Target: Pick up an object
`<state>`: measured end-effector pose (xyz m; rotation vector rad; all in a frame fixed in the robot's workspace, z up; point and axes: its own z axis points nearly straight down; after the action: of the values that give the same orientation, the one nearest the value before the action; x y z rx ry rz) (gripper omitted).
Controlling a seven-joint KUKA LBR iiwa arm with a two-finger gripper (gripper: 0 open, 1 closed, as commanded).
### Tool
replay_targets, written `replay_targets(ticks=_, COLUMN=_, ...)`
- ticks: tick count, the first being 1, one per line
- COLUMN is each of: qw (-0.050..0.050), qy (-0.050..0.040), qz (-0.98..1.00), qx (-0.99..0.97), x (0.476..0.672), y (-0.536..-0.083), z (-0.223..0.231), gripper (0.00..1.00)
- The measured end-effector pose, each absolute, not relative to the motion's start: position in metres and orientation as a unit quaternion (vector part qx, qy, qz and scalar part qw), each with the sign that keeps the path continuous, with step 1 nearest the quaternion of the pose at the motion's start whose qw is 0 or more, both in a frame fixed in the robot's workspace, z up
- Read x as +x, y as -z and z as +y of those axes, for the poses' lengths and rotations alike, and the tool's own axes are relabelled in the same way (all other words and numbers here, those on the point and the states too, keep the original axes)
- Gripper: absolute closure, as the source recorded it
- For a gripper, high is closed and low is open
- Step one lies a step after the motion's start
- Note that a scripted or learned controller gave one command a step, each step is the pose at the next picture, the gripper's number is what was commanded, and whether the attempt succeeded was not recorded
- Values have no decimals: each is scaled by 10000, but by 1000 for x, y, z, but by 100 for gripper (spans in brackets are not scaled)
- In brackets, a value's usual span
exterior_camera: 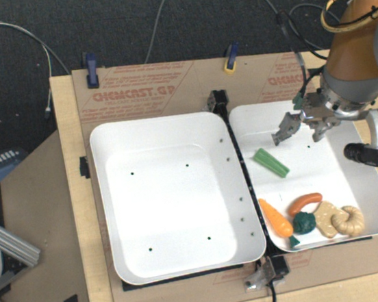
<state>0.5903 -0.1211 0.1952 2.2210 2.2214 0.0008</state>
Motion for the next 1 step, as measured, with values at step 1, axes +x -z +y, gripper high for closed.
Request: replay_targets(ticks=1, qw=-18, qy=14, qz=7074, qx=7068, x=607, y=-101, z=-120, gripper=0)
